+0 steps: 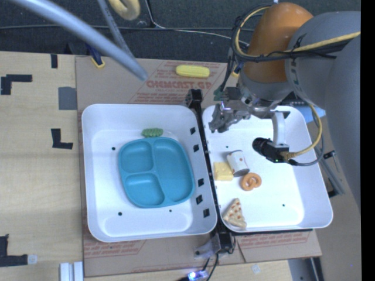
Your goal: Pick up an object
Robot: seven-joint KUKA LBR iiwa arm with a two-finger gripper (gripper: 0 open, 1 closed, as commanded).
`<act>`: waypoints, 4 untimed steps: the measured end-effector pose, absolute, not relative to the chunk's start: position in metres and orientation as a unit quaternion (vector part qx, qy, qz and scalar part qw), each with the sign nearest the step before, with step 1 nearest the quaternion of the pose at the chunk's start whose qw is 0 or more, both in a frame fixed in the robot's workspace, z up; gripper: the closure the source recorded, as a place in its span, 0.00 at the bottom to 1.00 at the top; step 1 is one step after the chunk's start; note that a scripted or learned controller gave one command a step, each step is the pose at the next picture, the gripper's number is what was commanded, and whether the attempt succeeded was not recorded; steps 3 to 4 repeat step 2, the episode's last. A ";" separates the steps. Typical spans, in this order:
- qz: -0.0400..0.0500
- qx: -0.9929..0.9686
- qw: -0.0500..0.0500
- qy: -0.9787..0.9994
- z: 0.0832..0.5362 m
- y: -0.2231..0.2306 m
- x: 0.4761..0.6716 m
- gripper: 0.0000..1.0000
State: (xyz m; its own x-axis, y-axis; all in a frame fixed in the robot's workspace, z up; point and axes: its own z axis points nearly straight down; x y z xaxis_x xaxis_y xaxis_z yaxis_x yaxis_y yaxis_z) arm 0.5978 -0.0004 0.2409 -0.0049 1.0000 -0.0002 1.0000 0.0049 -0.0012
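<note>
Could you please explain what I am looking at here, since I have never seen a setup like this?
This is a single camera fixed above a bench, looking down at a slant. The grey arm with the orange band is a robot reaching in from the right; its gripper hangs over the right bin. That bin holds small toy foods: a yellow block, a grey cylinder, a pretzel and a pizza slice. The left bin holds a blue divided plate and a small green piece. A yellow item lies on the cardboard behind. Nothing appears held.

Layout, two bins side by side.
Left bin [94, 157]: divided plate [156, 172]. Right bin [304, 209]: can [237, 161], cheese block [222, 171], pretzel [251, 182], pizza slice [235, 213] nearest.
</note>
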 end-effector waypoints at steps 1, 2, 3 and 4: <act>0.000 -0.705 0.001 -0.709 0.244 0.054 0.602 1.00; 0.001 -0.706 0.000 -0.708 0.238 0.096 0.610 1.00; 0.001 -0.706 0.000 -0.708 0.238 0.096 0.610 1.00; 0.001 -0.706 0.000 -0.708 0.238 0.096 0.610 1.00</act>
